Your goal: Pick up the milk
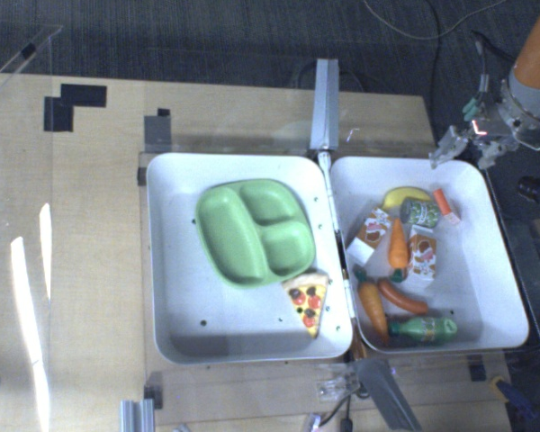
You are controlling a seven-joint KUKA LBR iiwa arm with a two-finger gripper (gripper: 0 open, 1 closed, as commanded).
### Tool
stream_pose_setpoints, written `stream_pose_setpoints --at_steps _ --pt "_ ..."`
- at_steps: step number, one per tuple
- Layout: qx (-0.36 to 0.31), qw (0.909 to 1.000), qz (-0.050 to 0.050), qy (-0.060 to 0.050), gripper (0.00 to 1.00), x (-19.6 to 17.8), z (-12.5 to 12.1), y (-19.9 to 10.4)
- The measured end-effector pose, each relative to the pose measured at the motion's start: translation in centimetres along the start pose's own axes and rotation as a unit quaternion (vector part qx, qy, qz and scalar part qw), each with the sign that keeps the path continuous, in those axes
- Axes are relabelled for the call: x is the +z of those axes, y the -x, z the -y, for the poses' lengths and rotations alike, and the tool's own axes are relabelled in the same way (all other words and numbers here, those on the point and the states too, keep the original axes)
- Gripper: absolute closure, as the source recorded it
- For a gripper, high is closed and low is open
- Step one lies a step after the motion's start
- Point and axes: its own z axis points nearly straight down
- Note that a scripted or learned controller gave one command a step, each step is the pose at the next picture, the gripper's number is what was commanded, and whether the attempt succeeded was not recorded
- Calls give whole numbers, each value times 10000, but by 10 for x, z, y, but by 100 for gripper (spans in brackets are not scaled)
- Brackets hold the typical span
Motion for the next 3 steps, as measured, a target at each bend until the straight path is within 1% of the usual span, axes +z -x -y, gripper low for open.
stream_pose_setpoints --at_steps 1,2,3 --pt "-209 9997 39 147 0 106 21 13" --pt "-741 9973 -1 2 0 71 62 -8" --pt "-249 9997 1 8 0 28 69 -31"
